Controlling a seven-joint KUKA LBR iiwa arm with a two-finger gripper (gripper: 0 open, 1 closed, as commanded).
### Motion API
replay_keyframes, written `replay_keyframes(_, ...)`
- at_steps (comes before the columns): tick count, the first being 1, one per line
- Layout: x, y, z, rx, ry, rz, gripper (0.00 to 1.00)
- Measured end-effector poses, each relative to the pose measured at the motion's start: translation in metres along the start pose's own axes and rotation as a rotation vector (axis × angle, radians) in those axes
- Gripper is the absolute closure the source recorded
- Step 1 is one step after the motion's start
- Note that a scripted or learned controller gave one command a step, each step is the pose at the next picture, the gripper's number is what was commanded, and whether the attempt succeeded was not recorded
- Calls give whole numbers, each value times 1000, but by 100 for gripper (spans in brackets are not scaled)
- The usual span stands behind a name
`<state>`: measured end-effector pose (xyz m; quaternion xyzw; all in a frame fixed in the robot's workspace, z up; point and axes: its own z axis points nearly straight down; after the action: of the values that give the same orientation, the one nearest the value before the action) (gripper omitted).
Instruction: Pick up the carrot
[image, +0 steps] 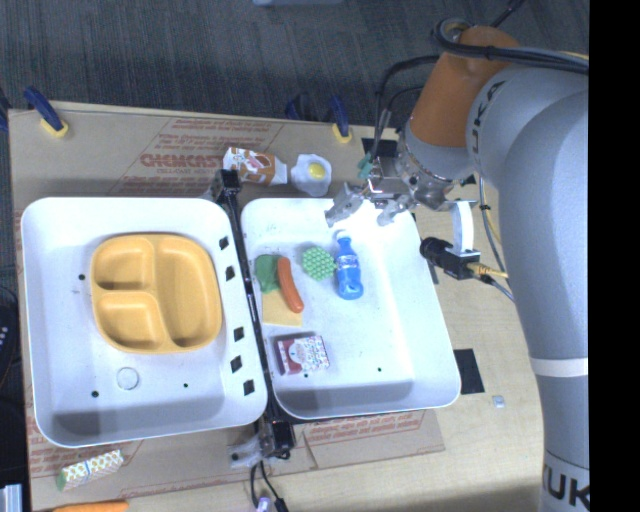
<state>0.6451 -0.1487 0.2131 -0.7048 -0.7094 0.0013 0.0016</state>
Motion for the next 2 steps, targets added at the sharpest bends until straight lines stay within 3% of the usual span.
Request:
replay_keyframes(1,57,-6,105,1,1,154,0)
replay_keyframes(2,119,-40,22,0,0,458,0)
